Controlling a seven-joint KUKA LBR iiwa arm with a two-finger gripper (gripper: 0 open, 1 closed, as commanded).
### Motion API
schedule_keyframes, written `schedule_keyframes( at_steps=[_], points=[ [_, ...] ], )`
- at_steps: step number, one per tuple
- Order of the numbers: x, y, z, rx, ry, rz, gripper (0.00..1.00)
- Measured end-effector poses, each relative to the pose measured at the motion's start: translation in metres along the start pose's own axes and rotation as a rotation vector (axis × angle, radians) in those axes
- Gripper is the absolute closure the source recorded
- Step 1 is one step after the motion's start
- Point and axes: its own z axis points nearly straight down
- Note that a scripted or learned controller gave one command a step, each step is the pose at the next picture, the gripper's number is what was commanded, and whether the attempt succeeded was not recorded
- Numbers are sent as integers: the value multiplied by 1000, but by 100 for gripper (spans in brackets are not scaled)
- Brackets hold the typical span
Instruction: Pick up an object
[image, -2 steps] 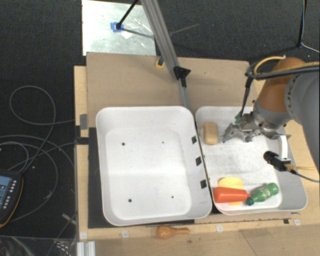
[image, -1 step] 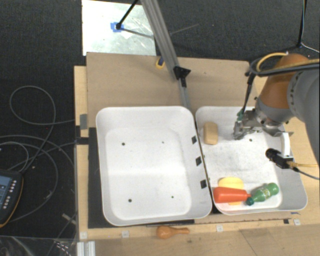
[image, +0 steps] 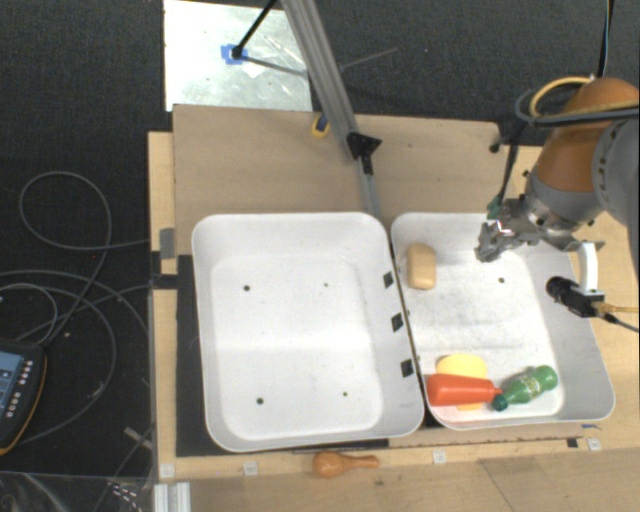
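Dark carpet surrounds a tan wooden tabletop (image: 260, 160), with loose black cables (image: 60, 260) curling at nine o'clock and one dark handheld controller (image: 18, 385) at the far left edge. Two shallow white plastic bins sit side by side on the tabletop. At the left, the first bin (image: 300, 330) shows bare white floor with a few small dark dots. Along the front lip of the tabletop, at six o'clock, one small tan pear-shaped wooden object (image: 345, 462) lies outside both bins. One grey metal pole (image: 330, 85) slants down from twelve o'clock and ends near the seam between the bins.

Right of the seam, the second bin (image: 580, 345) carries four things. One pale beige rounded block (image: 421, 267) lies at its ten o'clock corner, apart from the rest. Three things cluster along its six o'clock edge: one yellow rounded piece (image: 463, 366), one orange carrot-shaped toy (image: 458, 390) touching it just below, and one green bottle-shaped toy (image: 526, 386) just beside the carrot's right end.

At two o'clock, the grey arm with its orange band (image: 585, 130) reaches in, and its hand (image: 492, 243) hangs over the second bin's far part, right of the beige block and well apart from the cluster. Nothing sits between its fingers; whether they are spread or closed I cannot tell.
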Motion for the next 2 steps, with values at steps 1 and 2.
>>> schedule_keyframes(
  at_steps=[1, 2],
  points=[
    [-4, 12, -53, -1, -1, -2, 100],
    [-2, 22, -116, -3, -1, -3, 100]
  ],
)
